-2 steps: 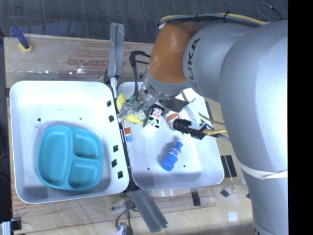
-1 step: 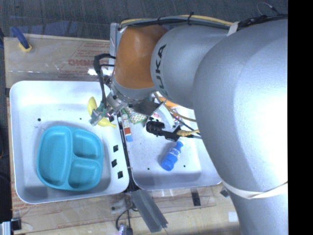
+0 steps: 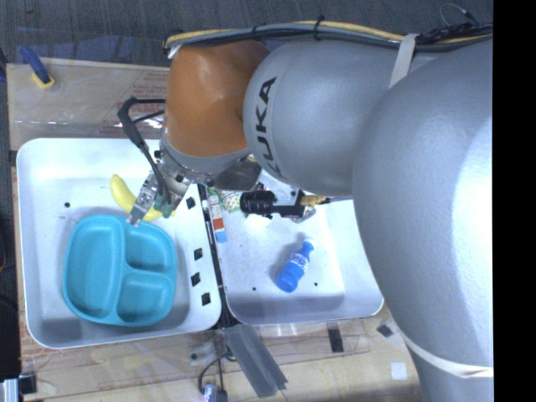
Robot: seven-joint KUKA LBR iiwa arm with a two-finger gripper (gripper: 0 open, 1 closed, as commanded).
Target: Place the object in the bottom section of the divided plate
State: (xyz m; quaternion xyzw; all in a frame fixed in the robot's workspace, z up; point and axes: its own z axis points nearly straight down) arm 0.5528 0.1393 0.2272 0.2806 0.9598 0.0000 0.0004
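Jaws (image 3: 144,208) down at yellow plastic banana (image 3: 124,193) beside blue divided plastic plate (image 3: 120,272); can't tell their state. Plate holds nothing, placement not done.

End effector (image 3: 144,208) at banana (image 3: 124,193) (yellow)

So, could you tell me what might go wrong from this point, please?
1. The gripper is at the yellow banana-like object, which lies beside the blue divided plate, close to its rim. A closing grasp may nudge it away or catch the rim instead.
2. I cannot see the object between the fingers, so a lift could come up with nothing.
3. The arm's bulk hangs over the right bin, where a blue bottle lies.
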